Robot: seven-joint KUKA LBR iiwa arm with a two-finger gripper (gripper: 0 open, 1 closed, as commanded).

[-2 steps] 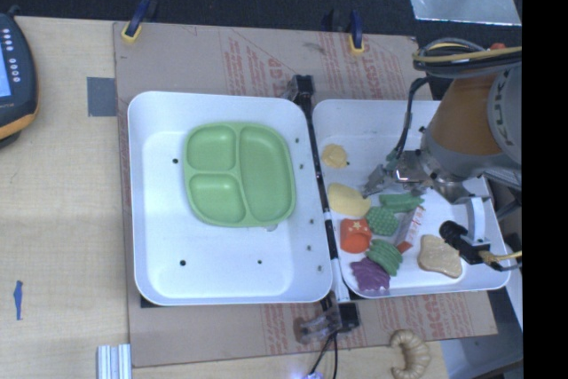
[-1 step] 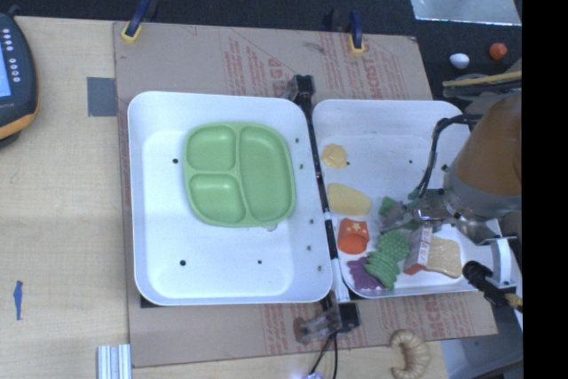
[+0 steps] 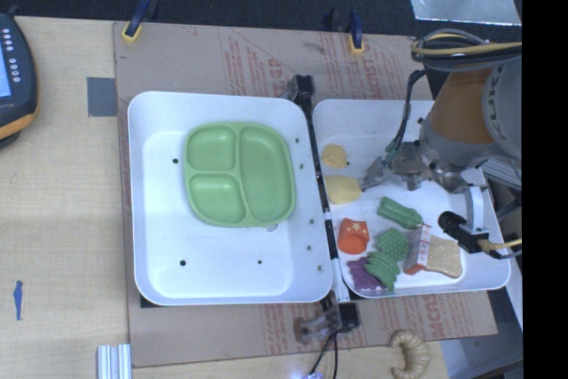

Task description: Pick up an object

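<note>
The right bin [image 3: 373, 122] holds several toy foods. A round yellow piece [image 3: 335, 157] and a pale yellow piece [image 3: 343, 188] lie by its left wall. Toward the front are a red-orange piece [image 3: 353, 235], a green pickle [image 3: 399, 213], a green ridged piece [image 3: 386, 262], a purple piece [image 3: 362, 273] and a bread slice [image 3: 441, 255]. My gripper [image 3: 390, 171] hangs over the bin's middle, just right of the pale yellow piece and above the pickle. I see nothing held in it.
In the left bin [image 3: 151, 217] lies a green divided plate [image 3: 240, 173]. The grey and orange arm [image 3: 466, 115] covers the right bin's far right side. A tan curled object [image 3: 410, 352] sits on the bench in front of the bins. A handheld control unit [image 3: 13, 75] lies far left.
</note>
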